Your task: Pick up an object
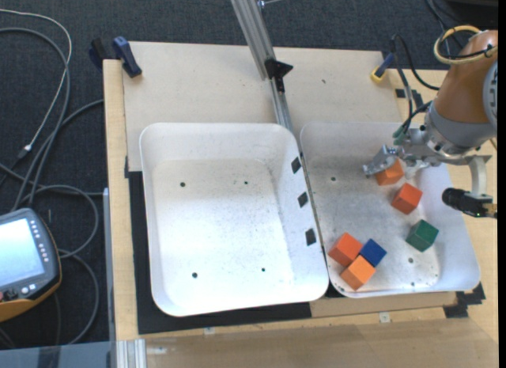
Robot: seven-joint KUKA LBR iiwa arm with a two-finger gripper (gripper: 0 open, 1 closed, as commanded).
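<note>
Gripper down on an orange block in the right bin.

I see the two-finger metal gripper [389, 165] low in the right shallow white bin [340, 153], its fingers pinching a small orange cube [388, 173] that shows just beneath the tips. At about five o'clock from that cube, close by, sits a red-orange cube [407, 199]; further along the same direction is a dark green cube [423, 235]. Towards seven o'clock, near the bin's front edge, an orange-red cube [345, 248], a blue cube [373, 252] and a lighter orange cube [360, 271] huddle touching. The left shallow white bin [158, 145] lies at nine o'clock.
</note>
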